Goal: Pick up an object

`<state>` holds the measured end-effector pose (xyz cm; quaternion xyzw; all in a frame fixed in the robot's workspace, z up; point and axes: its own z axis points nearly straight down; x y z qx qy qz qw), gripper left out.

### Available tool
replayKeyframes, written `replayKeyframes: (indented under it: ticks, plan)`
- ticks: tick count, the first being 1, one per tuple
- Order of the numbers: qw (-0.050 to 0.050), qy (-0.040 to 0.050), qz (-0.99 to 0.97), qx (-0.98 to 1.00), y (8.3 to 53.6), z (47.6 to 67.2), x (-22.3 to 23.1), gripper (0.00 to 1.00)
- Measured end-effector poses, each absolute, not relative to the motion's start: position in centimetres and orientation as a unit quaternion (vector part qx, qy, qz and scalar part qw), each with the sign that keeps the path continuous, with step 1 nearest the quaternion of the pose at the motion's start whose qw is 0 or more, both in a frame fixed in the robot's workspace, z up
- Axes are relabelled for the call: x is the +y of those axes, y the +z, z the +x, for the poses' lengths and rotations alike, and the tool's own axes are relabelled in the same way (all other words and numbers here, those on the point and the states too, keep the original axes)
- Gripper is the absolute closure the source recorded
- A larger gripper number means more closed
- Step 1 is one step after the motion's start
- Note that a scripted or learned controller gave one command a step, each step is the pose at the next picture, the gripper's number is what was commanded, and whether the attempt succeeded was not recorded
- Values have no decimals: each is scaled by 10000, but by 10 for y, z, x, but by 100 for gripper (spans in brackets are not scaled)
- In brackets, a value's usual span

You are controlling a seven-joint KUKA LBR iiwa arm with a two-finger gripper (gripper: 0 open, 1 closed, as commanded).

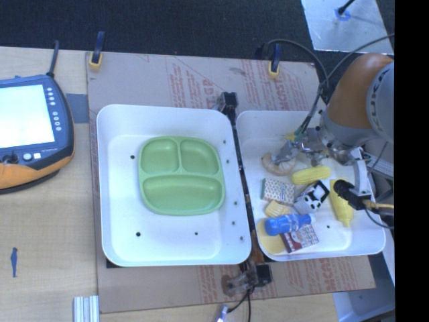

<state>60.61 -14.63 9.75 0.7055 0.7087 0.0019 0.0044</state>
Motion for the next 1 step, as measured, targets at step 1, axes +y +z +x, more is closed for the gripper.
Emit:
replayKeyframes:
  ticks: [1]
  plan:
    - [37,25,7049,7092,96,550,-135,0]
